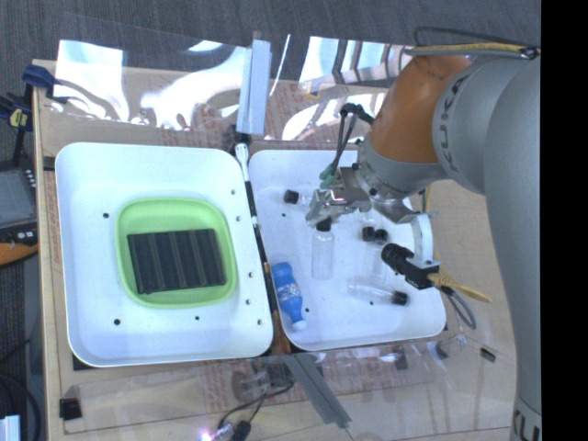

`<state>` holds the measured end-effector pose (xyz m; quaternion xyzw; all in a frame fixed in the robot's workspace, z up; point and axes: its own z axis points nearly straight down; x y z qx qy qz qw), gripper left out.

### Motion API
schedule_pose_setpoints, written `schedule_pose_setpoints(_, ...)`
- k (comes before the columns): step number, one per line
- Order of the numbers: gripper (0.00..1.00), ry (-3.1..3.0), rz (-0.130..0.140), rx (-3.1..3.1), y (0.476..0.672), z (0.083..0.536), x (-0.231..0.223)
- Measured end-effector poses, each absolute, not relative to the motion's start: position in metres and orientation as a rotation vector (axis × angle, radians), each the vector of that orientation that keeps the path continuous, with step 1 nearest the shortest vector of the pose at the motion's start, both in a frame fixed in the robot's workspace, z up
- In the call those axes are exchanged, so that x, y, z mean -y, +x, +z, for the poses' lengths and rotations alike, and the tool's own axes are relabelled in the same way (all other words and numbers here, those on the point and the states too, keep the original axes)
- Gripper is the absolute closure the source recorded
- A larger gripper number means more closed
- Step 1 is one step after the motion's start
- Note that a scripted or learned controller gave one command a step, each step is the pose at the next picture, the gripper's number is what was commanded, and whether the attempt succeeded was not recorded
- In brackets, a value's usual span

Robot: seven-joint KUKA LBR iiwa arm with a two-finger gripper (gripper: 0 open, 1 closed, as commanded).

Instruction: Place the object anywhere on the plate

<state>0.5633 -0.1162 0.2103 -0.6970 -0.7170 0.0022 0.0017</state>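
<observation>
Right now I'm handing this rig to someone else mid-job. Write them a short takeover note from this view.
Gripper: over the right bin, near its upper middle, just above a clear bottle. The view does not settle its finger state, and nothing shows as held.
Things: the green plate sits in the left bin with a dark ridged insert on it. In the right bin lie the clear bottle, a blue bottle by the left wall, a clear tube and a few small black pieces.
Done: no object rests on the plate yet.
Left: grasp one object, carry it across, set it on the plate.
</observation>
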Motion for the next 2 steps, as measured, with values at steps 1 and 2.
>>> schedule_pose_setpoints(1, 1.0, -2.031, 0.009, 2.386, 0.577, 0.1883, 0.0456)
schedule_pose_setpoints(2, 0.0, -2.032, 0.009, 2.386, 0.5771, 0.1885, 0.0459)
